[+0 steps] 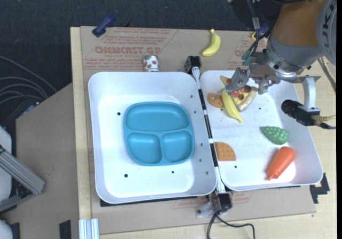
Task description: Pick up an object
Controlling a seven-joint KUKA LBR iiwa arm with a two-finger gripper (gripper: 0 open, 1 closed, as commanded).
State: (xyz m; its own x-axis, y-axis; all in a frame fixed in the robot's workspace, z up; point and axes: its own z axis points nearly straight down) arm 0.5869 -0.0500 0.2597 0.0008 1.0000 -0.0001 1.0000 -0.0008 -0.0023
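Note:
My gripper (235, 83) hangs low over the back left part of the right bin (304, 176). Directly under it lie a yellow banana (233, 108) and a pizza slice (245, 98), overlapping each other. The gripper's tip is at the banana's upper end, and I cannot see whether it touches. A brown pretzel-like piece (215, 100) lies just left of them. Also in this bin are a green leafy piece (275, 135), an orange carrot-shaped thing (280, 162) and a round waffle (225, 152) at the left wall.
The left bin (101, 141) holds a blue divided plate (158, 132). On the bench behind the bins lie a second banana (212, 44), a small red and white thing (151, 62) and a blue thing (103, 25).

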